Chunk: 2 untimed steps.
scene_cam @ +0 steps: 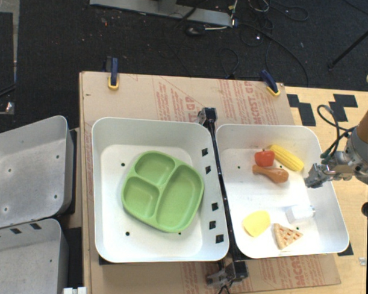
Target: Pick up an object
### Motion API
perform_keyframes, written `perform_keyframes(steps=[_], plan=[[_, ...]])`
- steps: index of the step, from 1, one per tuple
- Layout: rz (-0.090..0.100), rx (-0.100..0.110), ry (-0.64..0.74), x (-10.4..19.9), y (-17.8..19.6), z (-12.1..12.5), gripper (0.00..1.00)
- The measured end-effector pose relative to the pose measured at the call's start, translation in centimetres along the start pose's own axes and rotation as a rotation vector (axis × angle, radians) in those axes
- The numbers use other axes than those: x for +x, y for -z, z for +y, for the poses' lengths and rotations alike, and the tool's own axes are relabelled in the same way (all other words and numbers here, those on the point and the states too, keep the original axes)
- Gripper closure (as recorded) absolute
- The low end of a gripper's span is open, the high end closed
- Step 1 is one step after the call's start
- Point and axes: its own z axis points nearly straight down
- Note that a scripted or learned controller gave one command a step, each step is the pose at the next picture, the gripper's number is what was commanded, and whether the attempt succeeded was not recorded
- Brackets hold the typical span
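The right bin [327,196] holds a red tomato [264,157], a yellow corn cob [288,157], a brown drumstick [270,172], a flat yellow round piece [256,223], a pizza slice [287,235] and a small white block [298,212]. My gripper [316,177] hangs over the bin's right wall, right of the corn and above the white block. Nothing shows between its fingers.
A green three-compartment plate [163,190] lies in the left bin [109,231]. A black divider [216,187] runs between the two bins. Blue-and-yellow clamps [113,73] hold the cardboard base at the back. White trays [26,168] lie off the bench to the left.
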Motion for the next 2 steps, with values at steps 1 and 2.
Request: perform_keyframes(steps=[1,2], plan=[[0.004,0.004,0.005,5.3,1.3,-0.3,1.0],[0.005,0.007,0.005,10.7,0.7,-0.7,1.0]])
